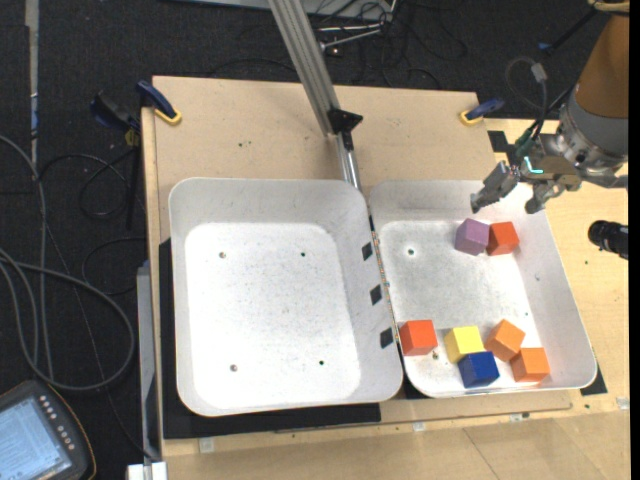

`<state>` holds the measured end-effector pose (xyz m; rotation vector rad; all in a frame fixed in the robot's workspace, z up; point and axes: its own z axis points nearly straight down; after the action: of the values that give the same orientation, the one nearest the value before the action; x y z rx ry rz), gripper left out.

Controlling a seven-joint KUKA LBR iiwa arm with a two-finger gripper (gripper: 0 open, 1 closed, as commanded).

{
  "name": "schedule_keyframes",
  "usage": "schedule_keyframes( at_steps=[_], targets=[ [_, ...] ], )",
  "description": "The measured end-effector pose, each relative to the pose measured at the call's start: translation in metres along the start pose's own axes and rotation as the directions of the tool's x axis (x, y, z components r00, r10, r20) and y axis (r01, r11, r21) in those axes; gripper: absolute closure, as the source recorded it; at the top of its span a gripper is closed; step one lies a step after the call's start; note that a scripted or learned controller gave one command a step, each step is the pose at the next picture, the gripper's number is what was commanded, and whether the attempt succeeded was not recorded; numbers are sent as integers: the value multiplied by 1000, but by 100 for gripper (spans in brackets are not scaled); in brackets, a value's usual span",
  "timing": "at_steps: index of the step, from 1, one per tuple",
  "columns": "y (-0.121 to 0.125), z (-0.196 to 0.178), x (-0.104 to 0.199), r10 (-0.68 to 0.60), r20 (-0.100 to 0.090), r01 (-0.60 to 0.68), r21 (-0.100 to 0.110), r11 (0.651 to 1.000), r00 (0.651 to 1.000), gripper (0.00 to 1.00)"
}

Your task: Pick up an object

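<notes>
My gripper (515, 194) hangs over the far right corner of the right bin (560, 278), its two dark fingers spread apart with nothing between them. Just below it, on the bin floor, a purple block (472, 236) sits touching an orange block (503, 238). Along the bin's near edge lie an orange block (418, 337), a yellow block (464, 343), a blue block (479, 369) and two more orange blocks (507, 338) (530, 365).
The left bin (200, 208) lies beside the right one, with black clips at the seam. A slanted metal pole (305, 48) crosses the back of the bench. Yellow and blue clamps (158, 103) sit at the bench's far corners.
</notes>
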<state>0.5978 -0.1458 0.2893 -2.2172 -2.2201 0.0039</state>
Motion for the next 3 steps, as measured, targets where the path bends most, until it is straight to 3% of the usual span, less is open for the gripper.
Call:
schedule_keyframes(
  at_steps=[1, 3],
  targets=[
    [1, -2, 0, 0, 1, 0, -4, 1000, 1000, 0],
    [-1, 124, 1, 2, 0, -2, 3, 1000, 1000, 0]
  ],
)
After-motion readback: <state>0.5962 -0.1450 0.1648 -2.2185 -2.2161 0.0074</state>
